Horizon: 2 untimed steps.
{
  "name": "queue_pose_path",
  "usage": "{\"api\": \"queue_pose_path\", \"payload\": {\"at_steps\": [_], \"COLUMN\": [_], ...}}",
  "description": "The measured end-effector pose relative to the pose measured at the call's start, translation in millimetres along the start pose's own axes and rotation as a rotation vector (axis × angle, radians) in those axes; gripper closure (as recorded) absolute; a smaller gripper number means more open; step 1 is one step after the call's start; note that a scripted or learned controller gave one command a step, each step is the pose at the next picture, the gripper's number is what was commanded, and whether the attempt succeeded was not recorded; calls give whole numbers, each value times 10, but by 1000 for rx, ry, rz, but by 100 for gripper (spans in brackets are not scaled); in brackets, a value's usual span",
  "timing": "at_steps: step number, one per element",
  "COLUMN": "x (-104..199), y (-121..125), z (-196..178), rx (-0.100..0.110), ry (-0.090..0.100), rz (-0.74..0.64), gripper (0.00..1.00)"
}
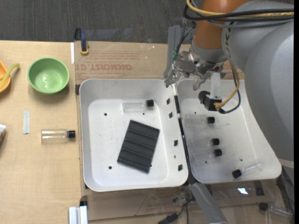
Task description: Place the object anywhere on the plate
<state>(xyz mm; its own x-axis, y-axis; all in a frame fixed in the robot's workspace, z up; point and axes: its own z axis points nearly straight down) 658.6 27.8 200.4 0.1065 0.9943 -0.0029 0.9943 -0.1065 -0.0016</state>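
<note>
Tool hovers over far end of seam between two bins; cannot tell whether spread or pressed together. Left bin at tool's 7 o'clock. Clear vial, black cap, lies on left bin floor, apart from tool. Black ribbed plate at vial's 6 o'clock, near, not touching. Green bowl on table, 9 o'clock of bins.

This looks like a robotics lab. A grey arm trailing cables reaches over two white bins on a wooden bench. Clear vials lie about.
</note>
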Motion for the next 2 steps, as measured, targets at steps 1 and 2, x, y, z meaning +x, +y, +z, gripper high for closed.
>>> {"api": "queue_pose_path", "payload": {"at_steps": [1,2], "x": [0,-140], "y": [0,20], "z": [0,-889], "rx": [0,-2], "ry": [0,0], "rz": [0,-343], "gripper": [0,0]}}
